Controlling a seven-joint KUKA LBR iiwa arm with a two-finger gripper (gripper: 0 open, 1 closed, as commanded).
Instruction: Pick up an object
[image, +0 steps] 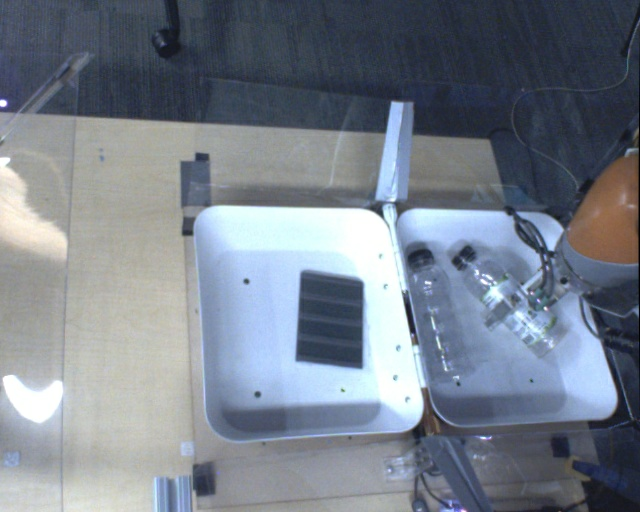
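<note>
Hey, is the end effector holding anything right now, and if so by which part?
Cannot be told. The end effector sits over the lower body of a clear plastic bottle in the right bin, but the grip is blurred.

Two bins sit side by side on the counter (120, 300), their inner rims touching. The left bin (230, 240) holds a ridged flat block (331, 318) near its middle. The right bin (590, 385) holds two bottles: one (432, 305) lies along its left wall, the other (500, 298) lies aslant just right of it, caps toward the back. The arm (605, 225) reaches over the right bin's right rim.
</note>
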